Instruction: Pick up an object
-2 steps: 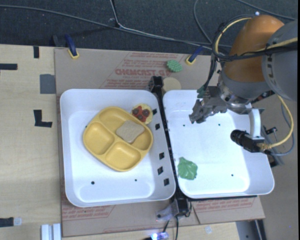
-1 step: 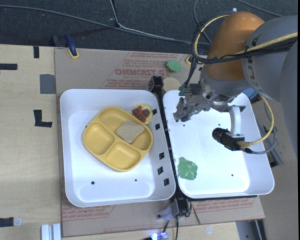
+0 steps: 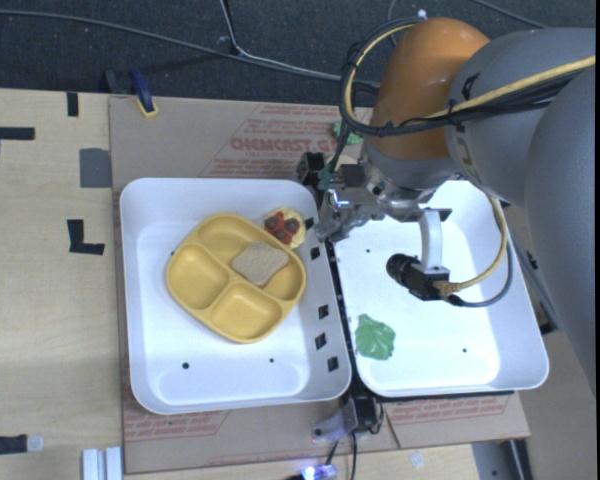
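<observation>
A wooden surface [image 3: 40, 298] carries a sheet of cardboard [image 3: 270, 138] with two shallow white bins side by side on it. Far to the left of the pincer, in the left bin [image 3: 150, 368], lies a yellow divided plate [image 3: 235, 278], tilted at an angle, with a tan slice of bread [image 3: 259, 262] resting in one of its compartments. Just left of the pincer, touching the plate's upper right edge, sits a small toy with red and dark spots [image 3: 284, 226], close to the wall between the bins. The pincer [image 3: 330, 213] hangs over that dividing wall, at the end of a grey arm [image 3: 540, 118] with an orange band [image 3: 425, 78]; I cannot tell how it is set, and nothing is seen in it. Below and to the right of the pincer, in the right bin [image 3: 500, 368], lies a crumpled green object [image 3: 375, 338]. A black part on a cable [image 3: 415, 276] hangs over the same bin, to the pincer's right.
</observation>
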You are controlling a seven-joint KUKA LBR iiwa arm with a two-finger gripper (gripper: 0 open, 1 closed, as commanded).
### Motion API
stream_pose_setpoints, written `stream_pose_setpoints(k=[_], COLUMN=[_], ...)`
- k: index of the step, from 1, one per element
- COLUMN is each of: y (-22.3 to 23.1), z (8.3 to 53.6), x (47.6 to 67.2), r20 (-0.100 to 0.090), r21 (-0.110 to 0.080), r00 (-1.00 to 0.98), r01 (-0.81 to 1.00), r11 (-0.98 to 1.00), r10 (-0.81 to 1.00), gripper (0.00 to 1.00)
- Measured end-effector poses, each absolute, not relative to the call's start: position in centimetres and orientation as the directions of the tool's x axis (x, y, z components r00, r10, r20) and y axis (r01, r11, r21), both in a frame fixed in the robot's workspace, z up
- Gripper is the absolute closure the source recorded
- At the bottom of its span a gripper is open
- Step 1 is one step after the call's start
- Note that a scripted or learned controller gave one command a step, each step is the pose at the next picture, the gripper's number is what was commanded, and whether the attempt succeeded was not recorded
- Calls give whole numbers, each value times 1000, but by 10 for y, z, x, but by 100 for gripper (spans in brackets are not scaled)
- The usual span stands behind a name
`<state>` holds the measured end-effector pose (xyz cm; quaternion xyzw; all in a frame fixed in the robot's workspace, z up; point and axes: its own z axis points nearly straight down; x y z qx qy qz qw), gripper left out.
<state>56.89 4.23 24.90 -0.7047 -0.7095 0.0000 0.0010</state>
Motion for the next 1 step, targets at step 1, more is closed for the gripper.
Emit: stream_pose_setpoints(k=[1], y=[95], z=[234], x=[574], r20=[0], r21=[-2], r00=[-6], r01=[1000], r11=[6], r10=[1000], gripper=[100])
